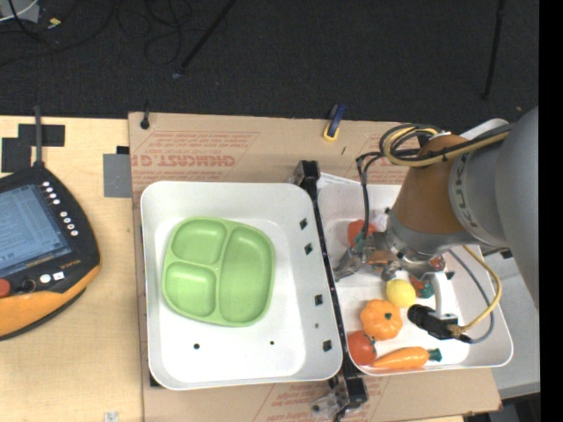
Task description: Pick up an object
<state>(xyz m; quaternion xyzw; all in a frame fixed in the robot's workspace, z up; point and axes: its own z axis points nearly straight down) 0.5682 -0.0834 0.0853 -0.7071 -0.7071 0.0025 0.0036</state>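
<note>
- Far side of my feed is all dark carpet-looking floor [290, 42], with black cables [176, 25] trailing across it.
- Bench top [79, 359] is pale wood, with a brown cardboard sheet [220, 152] laid over the middle, printing on it upside down.
- Yellow clamp [332, 123] bites the cardboard's far edge.
- On the left sits an orange-rimmed pendant [35, 244], screen lit.
- A few dark tape patches [114, 172] are stuck near it.
</note>
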